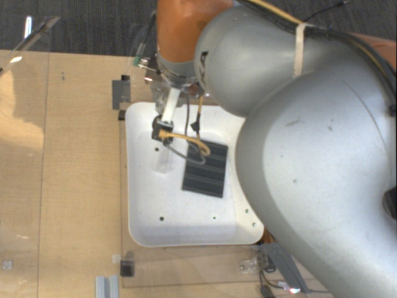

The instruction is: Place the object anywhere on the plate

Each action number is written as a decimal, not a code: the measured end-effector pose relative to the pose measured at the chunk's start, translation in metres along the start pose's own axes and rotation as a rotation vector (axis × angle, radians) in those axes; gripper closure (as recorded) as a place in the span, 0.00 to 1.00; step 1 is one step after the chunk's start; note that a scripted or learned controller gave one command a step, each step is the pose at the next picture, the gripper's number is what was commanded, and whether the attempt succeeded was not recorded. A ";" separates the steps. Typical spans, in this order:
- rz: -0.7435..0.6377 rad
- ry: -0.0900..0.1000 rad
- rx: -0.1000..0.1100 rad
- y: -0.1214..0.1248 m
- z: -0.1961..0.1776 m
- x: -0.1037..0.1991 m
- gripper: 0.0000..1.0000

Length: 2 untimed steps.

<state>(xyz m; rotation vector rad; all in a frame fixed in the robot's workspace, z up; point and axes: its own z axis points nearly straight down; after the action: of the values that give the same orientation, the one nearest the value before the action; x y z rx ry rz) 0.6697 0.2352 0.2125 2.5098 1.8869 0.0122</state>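
The gripper hangs low over the upper left part of the white bin, and it looks pale and blurry against the white, so nobody can tell if it is open or closed. Nothing can be seen held in it. Just beside it, on the side toward the arm, lies a dark ribbed slab. It is flat on the bin floor, near the middle, turned a little crooked. This slab seems to be the object the task is about, since it is the one loose thing in the bin. It looks apart from the gripper, though the gap is small and hard to judge. Above the gripper comes the wrist with its orange band, and then the big grey arm, which covers the whole right side of the bench. What lies there is hidden, so where the plate is cannot be told. The task looks to be at its very start: the slab is lying in the bin, not picked up, and not on any plate. Almost all of the work seems to be left: the gripper has to get over the slab, take hold of it, lift it, carry it to the plate and let it go there
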 end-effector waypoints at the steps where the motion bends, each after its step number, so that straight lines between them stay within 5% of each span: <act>1: 0.276 -0.001 0.003 -0.039 0.114 -0.011 1.00; 2: -0.107 -0.001 0.001 0.000 0.082 0.000 1.00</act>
<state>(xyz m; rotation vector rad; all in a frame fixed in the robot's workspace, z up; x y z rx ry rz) 0.6699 0.2353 0.1307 2.4055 2.0178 0.0107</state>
